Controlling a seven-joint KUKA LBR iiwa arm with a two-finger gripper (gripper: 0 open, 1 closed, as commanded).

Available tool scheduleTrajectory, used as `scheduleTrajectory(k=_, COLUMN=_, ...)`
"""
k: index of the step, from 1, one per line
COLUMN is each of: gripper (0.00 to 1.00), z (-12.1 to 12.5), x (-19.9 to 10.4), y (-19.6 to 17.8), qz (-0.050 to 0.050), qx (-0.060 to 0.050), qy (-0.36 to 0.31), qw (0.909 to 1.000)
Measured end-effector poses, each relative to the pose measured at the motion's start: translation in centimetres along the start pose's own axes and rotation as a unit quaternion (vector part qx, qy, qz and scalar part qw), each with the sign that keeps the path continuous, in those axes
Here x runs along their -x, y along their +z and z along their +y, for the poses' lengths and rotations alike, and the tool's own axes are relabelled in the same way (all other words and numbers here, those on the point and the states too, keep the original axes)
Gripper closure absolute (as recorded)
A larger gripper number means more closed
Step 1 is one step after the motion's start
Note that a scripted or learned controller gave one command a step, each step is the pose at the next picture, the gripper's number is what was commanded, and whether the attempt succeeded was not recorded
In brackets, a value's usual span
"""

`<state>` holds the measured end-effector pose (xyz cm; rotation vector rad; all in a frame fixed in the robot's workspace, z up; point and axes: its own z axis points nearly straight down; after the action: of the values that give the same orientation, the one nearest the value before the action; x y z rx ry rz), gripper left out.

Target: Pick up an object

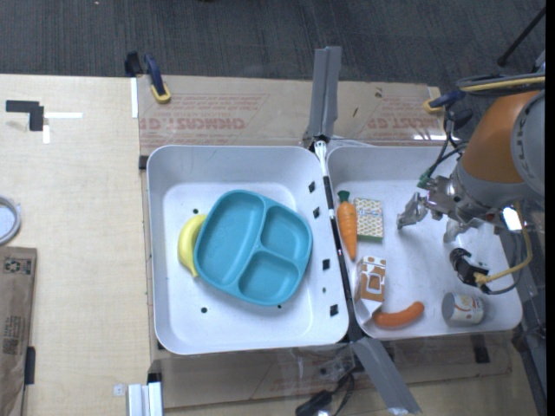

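Two shallow white bins are sitting side by side on the counter (69, 163). The left bin (165, 258) is holding a blue divided plate (253, 247), and a banana (188, 243) is lying against the plate's left edge, partly tucked under it.

The right bin (416, 159) is carrying several small things. A carrot (347, 224) is lying along its left wall, green top pointing away from the camera. Just beside it, to the right, a small checkered packet (368, 218) is lying flat. Nearer the camera a small orange-and-white carton (372, 279) is resting, and below it a sausage (399, 315) is lying near the front wall. A small can (463, 308) is lying on its side in the bin's near right corner.

The arm (503, 146) is reaching in from the right, and its gripper (425, 211) is hanging over a bare part of the right bin, to the right of the packet and apart from it. Nothing is showing between the fingers, but whether they are spread or closed cannot be told.
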<state>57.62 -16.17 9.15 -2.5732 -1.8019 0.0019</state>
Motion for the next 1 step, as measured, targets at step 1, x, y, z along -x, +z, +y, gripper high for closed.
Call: scheduleTrajectory(k=1, gripper=0.0, z=-8.05, x=-2.96, y=0.07, qz=0.0, qx=-0.002, qy=0.079, qw=0.9969)
